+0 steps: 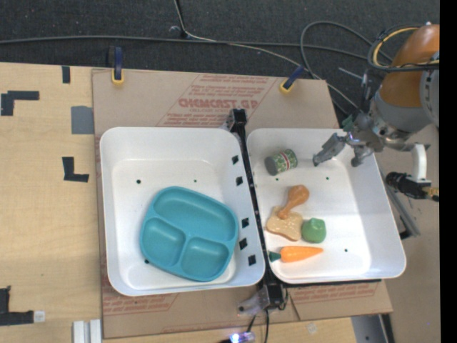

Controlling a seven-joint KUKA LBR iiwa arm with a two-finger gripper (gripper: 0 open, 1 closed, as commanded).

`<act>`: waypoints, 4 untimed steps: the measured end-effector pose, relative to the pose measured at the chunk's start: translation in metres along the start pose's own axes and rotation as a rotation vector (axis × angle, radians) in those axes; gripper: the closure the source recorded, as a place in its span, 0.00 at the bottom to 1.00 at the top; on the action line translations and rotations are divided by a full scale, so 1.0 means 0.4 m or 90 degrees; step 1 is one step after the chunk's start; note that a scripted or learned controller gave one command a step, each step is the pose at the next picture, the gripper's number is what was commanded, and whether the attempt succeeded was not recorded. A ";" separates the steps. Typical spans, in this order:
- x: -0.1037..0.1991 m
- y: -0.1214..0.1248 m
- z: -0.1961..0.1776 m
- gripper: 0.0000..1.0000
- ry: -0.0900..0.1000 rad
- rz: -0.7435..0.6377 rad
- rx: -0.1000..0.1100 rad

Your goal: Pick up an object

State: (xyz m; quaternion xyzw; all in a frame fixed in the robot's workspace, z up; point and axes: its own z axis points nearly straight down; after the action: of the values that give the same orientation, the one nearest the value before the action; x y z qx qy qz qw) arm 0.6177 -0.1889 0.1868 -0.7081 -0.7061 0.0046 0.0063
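Here's the gripper (341, 150), hanging over the far right part of the right bin (371, 213), fingers spread wide and nothing between them. The arm (408, 84) leans in from beyond that bin's far right corner, its orange band up at the frame's edge.

Taking the right bin as our landmark: the small can (281, 161) lies on its side in the far left part, just left of the gripper with a clear gap between them. Nearer the middle sits the tan drumstick (291, 200), its lower end touching the toast-shaped piece (283, 225). The green piece (313, 230) sits right against the toast, and the orange carrot (298, 253) lies just in front of both, its leafy tip close to the bin's left wall. White floor runs open along the bin's right side and near right corner, so there's room there.

Left of the right bin, across the black divider (245, 191), the left bin (128, 163) carries a teal divided plate (188, 233) toward its near side. Both bins rest on cardboard (214, 102) on the table (43, 191).
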 end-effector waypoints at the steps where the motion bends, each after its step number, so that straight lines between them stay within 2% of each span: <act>1: 0.001 0.008 -0.023 0.00 -0.002 -0.002 -0.009; 3: 0.029 0.011 0.249 0.00 -0.002 -0.003 -0.007; 4: 0.031 0.013 0.216 1.00 -0.002 -0.003 -0.009</act>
State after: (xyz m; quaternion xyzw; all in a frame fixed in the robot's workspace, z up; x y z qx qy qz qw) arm 0.6217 -0.1763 0.1002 -0.7061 -0.7081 0.0009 -0.0001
